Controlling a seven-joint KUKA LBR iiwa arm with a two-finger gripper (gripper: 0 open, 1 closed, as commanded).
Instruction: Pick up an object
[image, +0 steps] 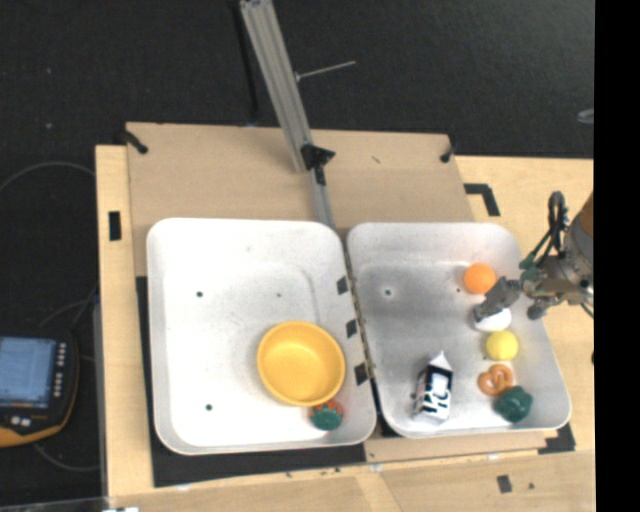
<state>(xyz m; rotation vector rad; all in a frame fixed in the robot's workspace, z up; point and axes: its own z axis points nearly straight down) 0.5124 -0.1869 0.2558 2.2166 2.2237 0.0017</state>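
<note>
My gripper (518, 300) reaches in from the right, over the right bin's (420, 250) right side, and is open, with nothing between its fingers. Its left finger (499, 296) hangs just above a small white object (492, 321) and just right of an orange ball (480, 278). In a column below these lie a yellow ball (501, 346), an orange pretzel-shaped piece (495, 379) and a dark green object (514, 404). A black-and-white carton (433, 390) lies near the bin's front middle.
The left bin (200, 270) holds a yellow bowl (300, 362), with a small green and red object (327, 415) at its front right corner. A grey metal post (285, 90) slants up from between the bins at the back. A pendant with a screen (30, 385) lies at far left.
</note>
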